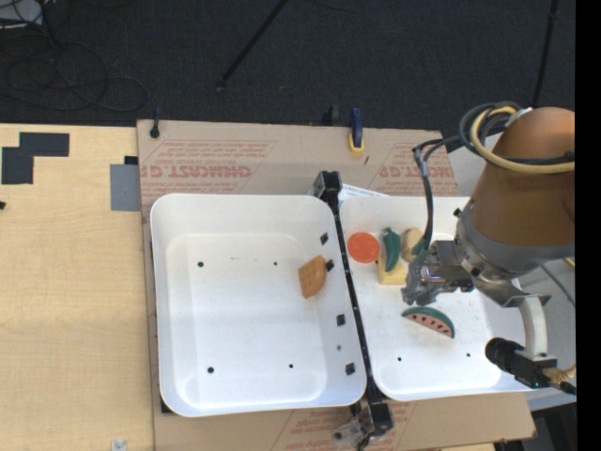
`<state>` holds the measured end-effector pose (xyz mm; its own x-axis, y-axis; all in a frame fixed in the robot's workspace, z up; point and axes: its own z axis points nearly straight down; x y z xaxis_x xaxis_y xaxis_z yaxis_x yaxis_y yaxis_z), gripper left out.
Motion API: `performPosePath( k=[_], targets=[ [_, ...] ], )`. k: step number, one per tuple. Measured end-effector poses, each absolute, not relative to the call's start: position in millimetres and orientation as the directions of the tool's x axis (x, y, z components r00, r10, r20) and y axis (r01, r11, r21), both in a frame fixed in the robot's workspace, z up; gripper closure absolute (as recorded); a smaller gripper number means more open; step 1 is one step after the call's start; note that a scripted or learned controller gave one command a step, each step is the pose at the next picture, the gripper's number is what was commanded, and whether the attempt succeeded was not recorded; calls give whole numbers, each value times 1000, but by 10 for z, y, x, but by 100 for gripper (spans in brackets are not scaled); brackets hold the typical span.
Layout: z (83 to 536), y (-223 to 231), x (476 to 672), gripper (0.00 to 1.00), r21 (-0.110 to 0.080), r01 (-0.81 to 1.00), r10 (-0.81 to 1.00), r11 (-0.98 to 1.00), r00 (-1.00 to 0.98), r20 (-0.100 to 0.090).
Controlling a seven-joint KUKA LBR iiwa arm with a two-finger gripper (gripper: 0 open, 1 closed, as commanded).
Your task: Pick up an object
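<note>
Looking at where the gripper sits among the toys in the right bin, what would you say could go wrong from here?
1. The gripper hangs in the right bin between the yellow piece and the watermelon slice; closing here might catch neither.
2. The green piece, orange disc and yellow piece crowd together, so a descent may nudge several at once.
3. The watermelon slice looks flat, so the fingers may slide over it.

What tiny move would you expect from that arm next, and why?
Probably a short drop straight down. The gripper hangs in the right bin, just above the watermelon slice and beside the yellow piece, with nothing visibly between its fingers. The slice lies apart from the other toys, so it looks the easiest thing to try.
</note>
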<state>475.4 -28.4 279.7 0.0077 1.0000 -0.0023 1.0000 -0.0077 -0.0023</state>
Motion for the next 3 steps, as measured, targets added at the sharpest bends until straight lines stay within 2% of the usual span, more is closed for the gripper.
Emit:
performPosePath(
  k=[1, 2, 3],
  targets=[
    [2813, -902, 4753, 100, -2, 1000, 1000, -5, 5, -2],
    [4077, -969, 5053, 100, 14, 1000, 1000, 1, -1, -3],
    [3208, -537, 5216, 100, -10, 1000, 1000, 4, -4, 2]
  ],
)
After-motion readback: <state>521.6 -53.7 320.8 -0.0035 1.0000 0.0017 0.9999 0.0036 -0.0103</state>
